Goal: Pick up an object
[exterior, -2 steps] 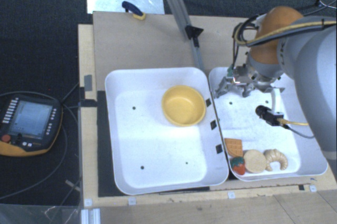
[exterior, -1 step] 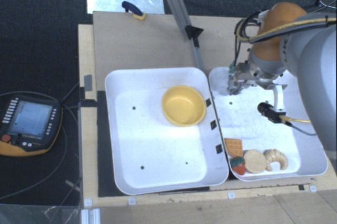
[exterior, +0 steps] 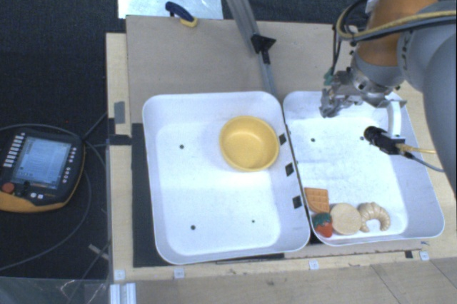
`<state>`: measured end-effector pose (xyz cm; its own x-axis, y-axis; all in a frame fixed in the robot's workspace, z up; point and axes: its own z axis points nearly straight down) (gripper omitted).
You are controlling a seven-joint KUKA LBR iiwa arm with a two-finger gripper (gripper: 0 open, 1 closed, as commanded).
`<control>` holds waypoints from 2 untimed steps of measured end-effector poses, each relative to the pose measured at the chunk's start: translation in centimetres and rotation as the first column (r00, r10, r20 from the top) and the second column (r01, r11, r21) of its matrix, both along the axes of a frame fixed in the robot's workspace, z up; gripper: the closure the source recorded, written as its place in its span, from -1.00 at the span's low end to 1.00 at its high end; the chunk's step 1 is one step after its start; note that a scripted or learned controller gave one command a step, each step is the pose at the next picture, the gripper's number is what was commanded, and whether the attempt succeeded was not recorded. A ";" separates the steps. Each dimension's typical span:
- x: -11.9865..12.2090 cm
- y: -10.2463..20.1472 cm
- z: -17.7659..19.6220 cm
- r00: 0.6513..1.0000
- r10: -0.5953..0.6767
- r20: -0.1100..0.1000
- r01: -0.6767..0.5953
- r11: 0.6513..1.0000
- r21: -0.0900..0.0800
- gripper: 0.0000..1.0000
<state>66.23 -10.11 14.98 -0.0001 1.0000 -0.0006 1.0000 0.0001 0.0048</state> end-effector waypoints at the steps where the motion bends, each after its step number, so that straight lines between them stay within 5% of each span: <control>1: 0.6 0.9 5.0 1.000 0.001 0.000 -0.001 1.000 0.000 1.00; 2: 0.7 0.8 10.3 1.000 0.001 0.001 -0.001 1.000 0.000 1.00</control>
<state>66.92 -9.26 25.29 -0.0010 1.0000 -0.0004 1.0000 0.0010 0.0054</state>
